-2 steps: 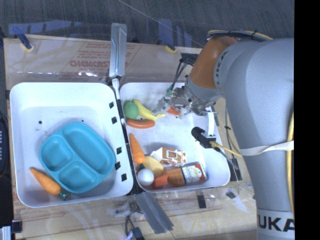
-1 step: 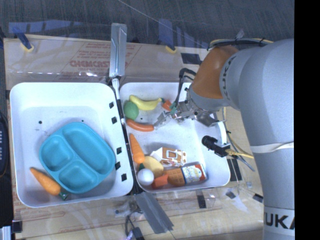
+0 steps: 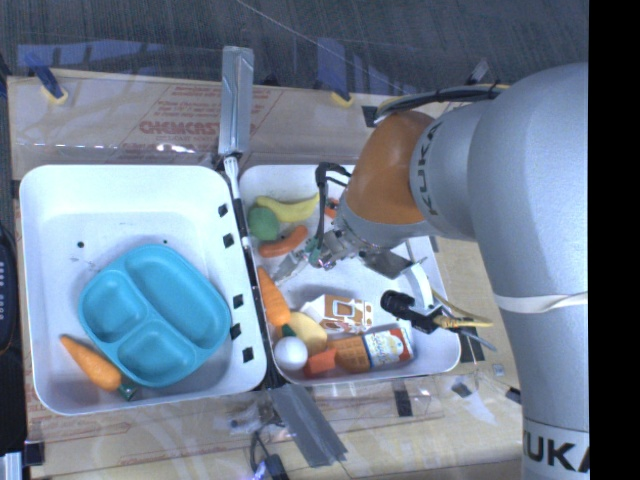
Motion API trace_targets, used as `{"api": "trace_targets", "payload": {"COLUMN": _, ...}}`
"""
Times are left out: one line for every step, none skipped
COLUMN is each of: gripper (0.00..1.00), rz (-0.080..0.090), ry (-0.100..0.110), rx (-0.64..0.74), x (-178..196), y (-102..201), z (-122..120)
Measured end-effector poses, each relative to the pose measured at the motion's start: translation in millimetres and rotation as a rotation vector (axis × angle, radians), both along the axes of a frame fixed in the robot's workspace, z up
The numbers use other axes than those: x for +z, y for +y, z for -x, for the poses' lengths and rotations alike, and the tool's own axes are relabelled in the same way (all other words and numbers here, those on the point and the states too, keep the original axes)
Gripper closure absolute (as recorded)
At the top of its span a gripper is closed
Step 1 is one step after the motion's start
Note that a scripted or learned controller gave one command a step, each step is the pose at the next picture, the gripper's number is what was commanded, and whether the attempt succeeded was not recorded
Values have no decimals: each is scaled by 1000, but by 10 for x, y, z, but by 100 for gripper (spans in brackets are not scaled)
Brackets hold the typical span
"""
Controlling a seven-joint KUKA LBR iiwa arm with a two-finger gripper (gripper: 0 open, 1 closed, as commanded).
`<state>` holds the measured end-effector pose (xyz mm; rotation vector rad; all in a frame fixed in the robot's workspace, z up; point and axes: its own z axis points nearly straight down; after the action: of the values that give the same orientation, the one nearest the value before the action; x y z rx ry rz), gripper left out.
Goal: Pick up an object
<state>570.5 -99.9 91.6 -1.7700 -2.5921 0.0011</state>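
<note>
Orange and stubby, the stub [image 3: 287, 239] is what I judge to be my pick. It lies in the right bin [image 3: 300, 173], toward the far left corner. My gripper [image 3: 305, 259] hangs low just beside the stub, on its near right side. From this slant I cannot tell whether the gripper is apart or together, and I would not claim it holds anything.

A lime [image 3: 264, 222] sits hard against the stub's far left end, touching or nearly so. A banana [image 3: 287, 209] lies just beyond the stub, toward the back wall. On the stub's near side a long carrot [image 3: 274, 303] runs along the bin's left wall. Further that way, well apart from the stub, are a card [image 3: 347, 311], an egg [image 3: 291, 352] and a bottle [image 3: 365, 350]. Left of the stub, past the wall, the left bin [image 3: 60, 193] holds a blue plate [image 3: 155, 313] and another carrot [image 3: 90, 361].

To do this well, I should shift up and left until I am centred over the stub's middle. I should then turn so the squeeze runs across its narrow width. The lime is the hazard: come in too far left and I pinch both or knock the stub away. I should go down close to the floor, close firmly, lift straight, and check the stub rises with me.
</note>
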Motion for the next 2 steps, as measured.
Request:
{"api": "trace_targets", "payload": {"gripper": 0, "rz": 1, "ry": -2, "rx": 123, "x": 7, "y": -72, "z": -710}}
{"api": "trace_targets", "payload": {"gripper": 0, "rz": 4, "ry": -7, "rx": 184, "x": 268, "y": -812, "z": -873}}
